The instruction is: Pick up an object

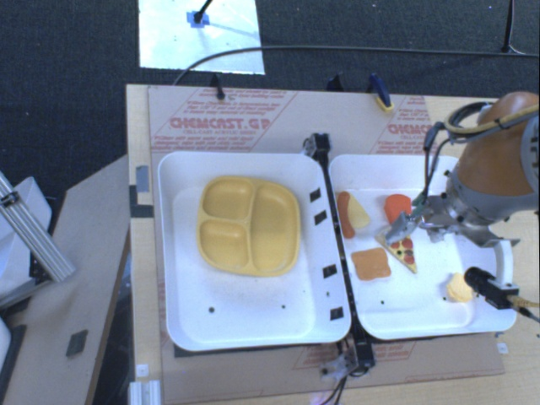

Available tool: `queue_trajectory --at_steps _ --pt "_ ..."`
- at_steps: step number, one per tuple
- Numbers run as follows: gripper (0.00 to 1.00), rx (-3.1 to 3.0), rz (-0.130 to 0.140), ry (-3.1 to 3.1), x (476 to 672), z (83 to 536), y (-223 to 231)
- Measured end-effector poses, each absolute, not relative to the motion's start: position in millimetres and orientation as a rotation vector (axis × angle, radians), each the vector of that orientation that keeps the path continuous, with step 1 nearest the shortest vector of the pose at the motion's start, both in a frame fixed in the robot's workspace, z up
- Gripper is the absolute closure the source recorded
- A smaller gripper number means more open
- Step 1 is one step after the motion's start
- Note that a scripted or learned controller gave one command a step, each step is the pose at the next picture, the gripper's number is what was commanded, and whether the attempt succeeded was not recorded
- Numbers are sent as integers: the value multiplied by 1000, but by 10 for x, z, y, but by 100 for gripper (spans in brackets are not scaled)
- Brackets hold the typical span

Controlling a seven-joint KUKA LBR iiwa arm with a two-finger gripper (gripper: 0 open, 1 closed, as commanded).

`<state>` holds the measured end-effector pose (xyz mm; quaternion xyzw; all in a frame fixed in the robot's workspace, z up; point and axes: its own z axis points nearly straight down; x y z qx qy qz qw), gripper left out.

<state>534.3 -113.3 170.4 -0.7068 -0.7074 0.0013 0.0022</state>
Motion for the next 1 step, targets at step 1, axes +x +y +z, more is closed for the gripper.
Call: queue_trajectory --at_steps 1 --pt "0 -2217 4 -2219 5430 1211 -1101"
